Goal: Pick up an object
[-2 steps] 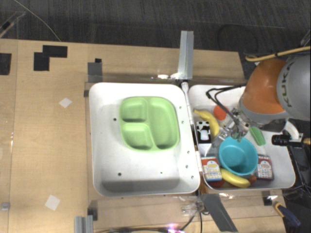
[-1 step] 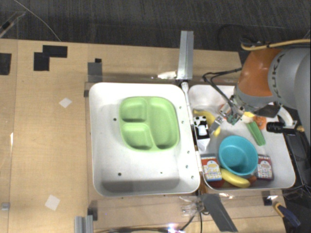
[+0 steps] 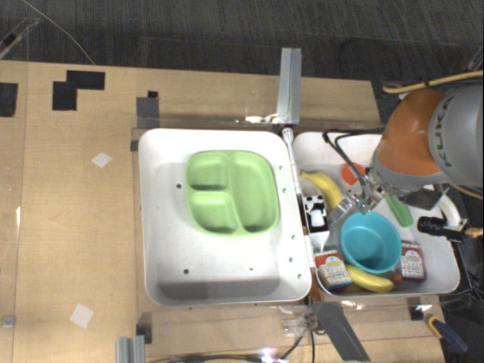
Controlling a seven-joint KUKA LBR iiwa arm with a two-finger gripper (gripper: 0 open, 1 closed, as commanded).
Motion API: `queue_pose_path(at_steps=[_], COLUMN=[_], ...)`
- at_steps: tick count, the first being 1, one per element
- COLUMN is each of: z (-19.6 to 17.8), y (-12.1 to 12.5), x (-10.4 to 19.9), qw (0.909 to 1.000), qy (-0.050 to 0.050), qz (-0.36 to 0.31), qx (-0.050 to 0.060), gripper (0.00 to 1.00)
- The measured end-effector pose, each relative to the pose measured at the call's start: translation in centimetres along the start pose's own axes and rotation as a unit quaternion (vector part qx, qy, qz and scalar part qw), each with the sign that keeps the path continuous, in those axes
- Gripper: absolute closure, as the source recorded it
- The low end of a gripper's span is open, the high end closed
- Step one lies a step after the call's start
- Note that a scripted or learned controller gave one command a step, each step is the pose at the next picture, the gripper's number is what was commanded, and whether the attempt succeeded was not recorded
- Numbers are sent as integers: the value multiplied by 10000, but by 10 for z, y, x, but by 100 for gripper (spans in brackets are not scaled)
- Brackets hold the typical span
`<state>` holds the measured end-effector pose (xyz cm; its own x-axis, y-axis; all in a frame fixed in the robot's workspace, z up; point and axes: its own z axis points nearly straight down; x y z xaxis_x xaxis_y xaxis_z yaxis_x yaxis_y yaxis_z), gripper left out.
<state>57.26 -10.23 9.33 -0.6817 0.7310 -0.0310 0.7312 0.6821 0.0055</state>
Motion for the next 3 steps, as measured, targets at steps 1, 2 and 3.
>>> queue_pose_path(at_steps=[1,2,3], z=[0,3,5], y=[4,63,38], x=[-6,-67,-37], qw=[9980,9984,9976], qy=[66,141,78], qz=[631,554,692], qx=[43,53,6], gripper=[0,0,0])
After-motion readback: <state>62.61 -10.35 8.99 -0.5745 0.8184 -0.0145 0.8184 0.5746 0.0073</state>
